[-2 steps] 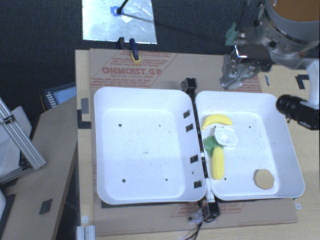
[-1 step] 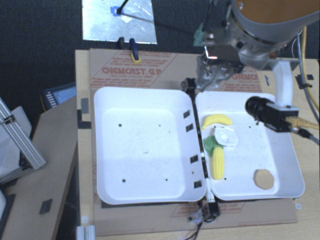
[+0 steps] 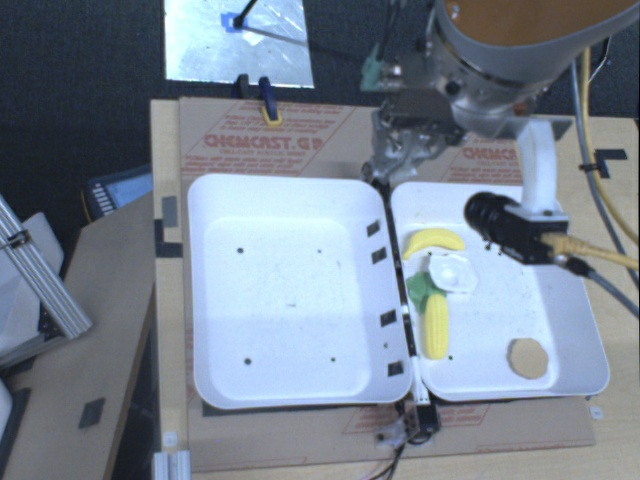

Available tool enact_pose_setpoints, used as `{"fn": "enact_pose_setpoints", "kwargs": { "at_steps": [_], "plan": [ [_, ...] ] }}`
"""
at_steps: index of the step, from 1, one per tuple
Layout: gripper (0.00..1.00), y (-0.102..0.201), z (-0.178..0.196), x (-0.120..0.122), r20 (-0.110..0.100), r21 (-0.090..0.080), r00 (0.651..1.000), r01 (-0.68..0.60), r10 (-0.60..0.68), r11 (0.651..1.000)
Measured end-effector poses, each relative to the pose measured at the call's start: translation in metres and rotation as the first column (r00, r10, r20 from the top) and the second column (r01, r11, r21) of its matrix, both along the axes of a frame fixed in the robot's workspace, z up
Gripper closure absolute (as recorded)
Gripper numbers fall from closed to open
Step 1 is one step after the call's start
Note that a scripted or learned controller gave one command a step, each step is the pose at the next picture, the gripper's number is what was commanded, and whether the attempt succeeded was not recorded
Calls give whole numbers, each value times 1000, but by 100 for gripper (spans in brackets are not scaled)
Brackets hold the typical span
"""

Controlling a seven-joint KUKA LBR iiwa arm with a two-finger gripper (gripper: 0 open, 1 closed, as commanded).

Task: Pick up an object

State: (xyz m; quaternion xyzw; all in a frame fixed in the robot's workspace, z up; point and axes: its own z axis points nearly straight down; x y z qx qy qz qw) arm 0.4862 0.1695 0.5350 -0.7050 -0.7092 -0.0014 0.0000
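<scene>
Toward one o'clock of the scene, the grey arm (image 3: 520,28) with its orange band is seen reaching over the far edge of the two white bins. The tool (image 3: 398,158) hangs above the far end of the divider between the bins, near the back rim of the right bin (image 3: 570,318); whether it is open or closed cannot be told, and nothing is seen held in it. A black cylindrical part (image 3: 510,226) with a white bracket is seen over the right bin at about two o'clock of that bin.

Within the right bin, along its nine o'clock side, a yellow banana (image 3: 433,241) is laid. Just beneath it, toward six o'clock, a white piece (image 3: 451,274) is found, touching a small green item (image 3: 420,289) at its eight o'clock. A yellow corn cob (image 3: 437,325) is laid lengthwise below these, near the divider. A round tan cookie-like piece (image 3: 528,358) is set well apart at the bin's five o'clock corner.

The left bin (image 3: 290,288) is seen beside it on the cardboard sheet (image 3: 300,138) covering the table (image 3: 160,148).
</scene>
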Motion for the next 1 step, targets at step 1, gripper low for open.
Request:
{"fn": "enact_pose_setpoints", "kwargs": {
  "at_steps": [1],
  "plan": [
    [100, -1, 12, 1, 3, 1, 1000, 0, 0, 1000]
  ]
}}
